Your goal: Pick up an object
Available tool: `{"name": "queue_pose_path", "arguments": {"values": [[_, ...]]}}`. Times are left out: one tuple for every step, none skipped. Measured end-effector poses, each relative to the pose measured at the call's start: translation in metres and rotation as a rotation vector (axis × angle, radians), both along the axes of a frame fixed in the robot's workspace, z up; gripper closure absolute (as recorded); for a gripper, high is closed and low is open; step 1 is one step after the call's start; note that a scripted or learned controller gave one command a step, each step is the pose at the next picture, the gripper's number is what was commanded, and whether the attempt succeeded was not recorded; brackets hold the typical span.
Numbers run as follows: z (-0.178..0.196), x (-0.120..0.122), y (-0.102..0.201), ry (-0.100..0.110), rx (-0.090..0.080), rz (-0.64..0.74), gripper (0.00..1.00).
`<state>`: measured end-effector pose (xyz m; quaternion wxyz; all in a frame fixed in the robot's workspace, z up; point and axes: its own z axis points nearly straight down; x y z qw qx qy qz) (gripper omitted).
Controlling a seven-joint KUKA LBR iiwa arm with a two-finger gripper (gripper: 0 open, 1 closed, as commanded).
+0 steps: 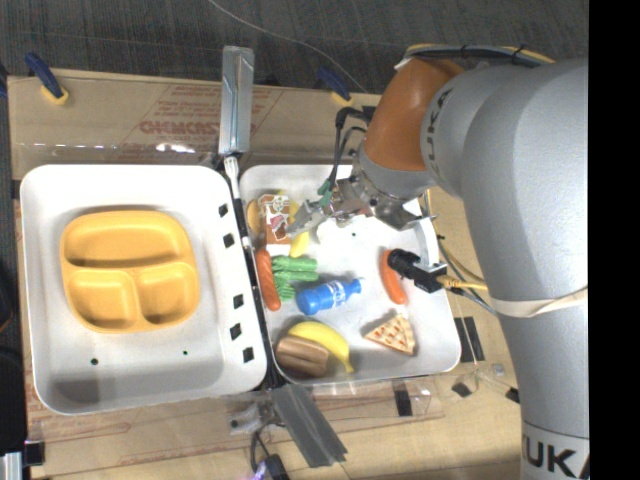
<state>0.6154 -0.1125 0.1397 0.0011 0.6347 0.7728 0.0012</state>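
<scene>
My gripper (318,215) hangs low over the upper left part of the right bin (440,343), just right of a small packaged snack (272,216) and above a yellow piece (299,243). Below it lie a green toy vegetable (292,272), an orange hot dog (266,278), a blue bottle (328,294), a banana (326,339), a brown bun (301,356), a pizza slice (392,334) and a red-orange sausage (394,274). The arm covers the bin's upper right.
The left bin (60,368) holds a yellow divided tray (128,268). A metal divider bar (236,98) runs between the bins at the back. Black clips (236,273) line the shared edge. The bench is cardboard-covered.
</scene>
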Motion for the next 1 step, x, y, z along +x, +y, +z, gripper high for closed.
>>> {"name": "queue_pose_path", "arguments": {"values": [[0.0540, -0.0329, 0.0233, 0.003, 0.000, 0.091, 0.00]]}}
